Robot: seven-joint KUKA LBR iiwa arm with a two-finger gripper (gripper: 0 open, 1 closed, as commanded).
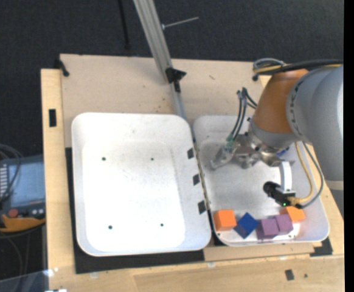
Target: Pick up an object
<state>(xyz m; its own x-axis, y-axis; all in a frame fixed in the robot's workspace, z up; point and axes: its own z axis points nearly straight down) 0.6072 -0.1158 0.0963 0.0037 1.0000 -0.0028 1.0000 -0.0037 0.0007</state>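
While hovering at twelve o'clock of the blocks (256, 222), poised above the right bin (225, 187), presumably lining up a grab; pincer (241, 157) state impossible to tell; blocks clustered at six o'clock.

Fixed overhead camera, slanted down on both bins (134, 123).

The left bin (134, 181) offers open floor. In the right bin (225, 132), blocks (253, 224) crowd the near wall, and the arm (280, 108) overhangs its far half.
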